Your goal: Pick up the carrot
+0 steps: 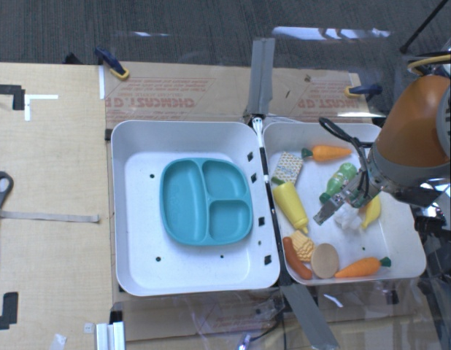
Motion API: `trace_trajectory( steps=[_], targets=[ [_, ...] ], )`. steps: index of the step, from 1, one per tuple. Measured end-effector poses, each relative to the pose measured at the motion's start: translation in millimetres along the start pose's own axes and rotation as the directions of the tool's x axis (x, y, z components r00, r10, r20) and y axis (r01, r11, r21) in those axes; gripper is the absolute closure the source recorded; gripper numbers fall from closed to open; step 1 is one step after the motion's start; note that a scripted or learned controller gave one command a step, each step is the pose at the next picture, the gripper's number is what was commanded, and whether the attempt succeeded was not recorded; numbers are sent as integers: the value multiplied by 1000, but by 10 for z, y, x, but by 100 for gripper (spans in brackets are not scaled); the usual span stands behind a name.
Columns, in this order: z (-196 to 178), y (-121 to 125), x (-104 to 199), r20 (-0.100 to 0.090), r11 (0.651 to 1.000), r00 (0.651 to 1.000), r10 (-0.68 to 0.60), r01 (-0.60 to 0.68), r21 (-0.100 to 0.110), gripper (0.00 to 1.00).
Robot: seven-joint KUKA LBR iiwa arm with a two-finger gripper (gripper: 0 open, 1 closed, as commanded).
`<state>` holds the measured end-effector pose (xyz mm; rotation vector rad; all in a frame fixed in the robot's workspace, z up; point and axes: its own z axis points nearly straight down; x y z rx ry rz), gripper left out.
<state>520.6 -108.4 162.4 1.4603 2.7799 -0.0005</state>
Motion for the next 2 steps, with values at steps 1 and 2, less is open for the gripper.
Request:
trace_trajectory(
  steps=[1,2],
  targets=[
    [586,540,-312,3,902,902,431,-431,-15,0],
    [688,607,-1264,2,956,956,294,-294,-2,0]
  ],
)
